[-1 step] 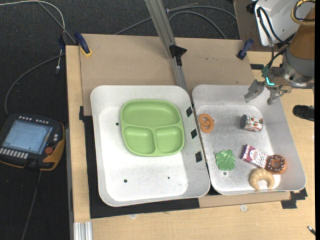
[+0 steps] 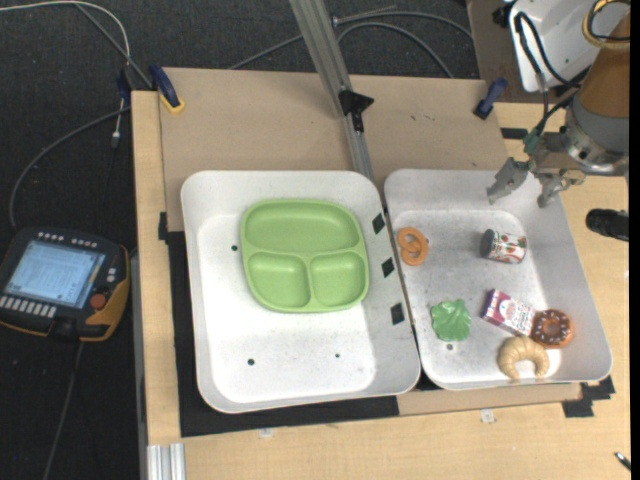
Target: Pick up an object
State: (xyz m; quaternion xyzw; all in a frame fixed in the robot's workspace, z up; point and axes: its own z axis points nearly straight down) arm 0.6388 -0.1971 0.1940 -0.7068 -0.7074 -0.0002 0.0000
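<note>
My gripper [image 2: 528, 188] hangs over the far right part of the right bin [image 2: 455, 203], its two grey fingers spread apart and open with nothing between them. Below it in that bin lie a small can [image 2: 503, 246], an orange pretzel-like ring [image 2: 411, 246], a green leafy toy [image 2: 451, 319], a pink and white box [image 2: 508, 313], a chocolate donut [image 2: 552, 327] and a tan croissant [image 2: 524, 357]. The can is the nearest thing to the gripper, a little in front of it.
The left bin [image 2: 215, 358] holds a green three-compartment plate [image 2: 303, 255]. A metal pole [image 2: 322, 38] slants down to the gap between the bins. A teach pendant [image 2: 60, 283] lies left of the bench.
</note>
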